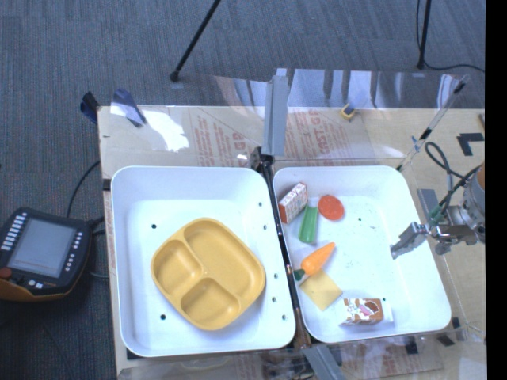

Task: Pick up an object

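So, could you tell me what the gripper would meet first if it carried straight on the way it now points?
Probably the carrot. The gripper points leftward over the right bin, with bare floor between it and the carrot. Its height is unclear, so it might pass above.

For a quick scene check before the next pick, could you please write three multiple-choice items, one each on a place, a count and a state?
1. Where is the yellow tray?
A. left bin
B. right bin
C. on the floor

2. How many compartments does the tray have?
A. one
B. three
C. six

3. How does the carrot lie?
A. upright on its tip
B. flat on the bin floor
C. on the tray

Answers:
1 A: the tray lies in the left bin.
2 B: three hollows show in it.
3 B: the carrot lies flat in the right bin, apart from the gripper.
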`<state>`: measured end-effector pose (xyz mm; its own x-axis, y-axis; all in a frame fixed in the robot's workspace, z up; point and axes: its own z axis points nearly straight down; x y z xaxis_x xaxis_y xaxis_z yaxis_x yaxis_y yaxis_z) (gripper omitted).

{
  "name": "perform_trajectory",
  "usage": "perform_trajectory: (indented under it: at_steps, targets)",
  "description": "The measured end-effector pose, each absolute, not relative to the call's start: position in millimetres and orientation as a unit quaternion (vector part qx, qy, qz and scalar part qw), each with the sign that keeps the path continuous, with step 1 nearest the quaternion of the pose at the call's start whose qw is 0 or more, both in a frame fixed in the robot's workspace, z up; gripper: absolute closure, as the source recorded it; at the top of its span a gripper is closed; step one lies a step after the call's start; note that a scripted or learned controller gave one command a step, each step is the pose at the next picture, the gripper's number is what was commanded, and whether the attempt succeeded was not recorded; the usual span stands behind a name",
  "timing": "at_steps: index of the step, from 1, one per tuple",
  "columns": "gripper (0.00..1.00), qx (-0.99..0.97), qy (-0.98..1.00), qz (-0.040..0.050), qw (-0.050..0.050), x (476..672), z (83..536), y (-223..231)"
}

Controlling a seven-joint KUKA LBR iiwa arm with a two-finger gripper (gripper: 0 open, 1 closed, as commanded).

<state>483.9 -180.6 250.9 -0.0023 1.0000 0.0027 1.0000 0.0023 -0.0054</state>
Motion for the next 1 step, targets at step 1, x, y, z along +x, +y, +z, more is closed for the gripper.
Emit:
perform_trajectory:
  at_steps: [1]
  targets:
    - [0.0,-0.642,-0.766,0.0027,0.007,513.9,131.6,-120.7]
